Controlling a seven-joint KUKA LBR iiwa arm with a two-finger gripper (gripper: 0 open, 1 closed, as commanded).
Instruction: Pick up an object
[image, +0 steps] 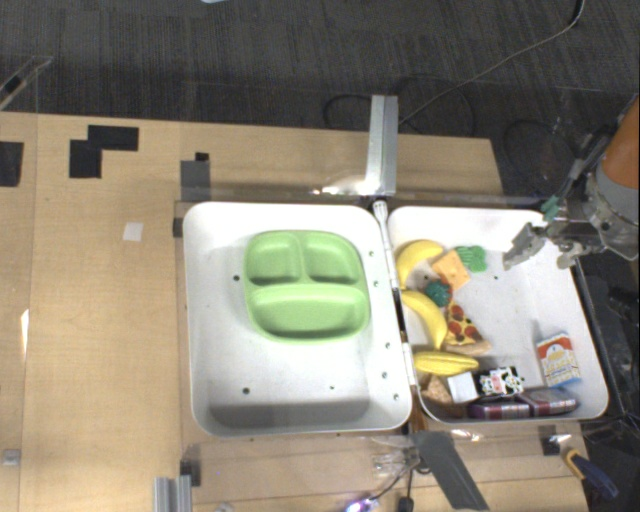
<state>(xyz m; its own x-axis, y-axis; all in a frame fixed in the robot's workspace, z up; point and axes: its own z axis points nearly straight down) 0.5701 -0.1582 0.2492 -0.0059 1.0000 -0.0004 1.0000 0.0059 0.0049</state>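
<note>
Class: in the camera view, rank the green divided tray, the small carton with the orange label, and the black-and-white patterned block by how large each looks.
1. Green divided tray, by far the largest.
2. Small carton with the orange label.
3. Black-and-white patterned block, slightly smaller than the carton; those two are close.

The arm (618, 190) is grey, with an orange band (625, 150) above the wrist. The wrist section is a grey metal block. A small green part (551, 206) sits on its left side. The gripper (545, 248) has slim, grey, metallic fingers (520, 246).
</note>
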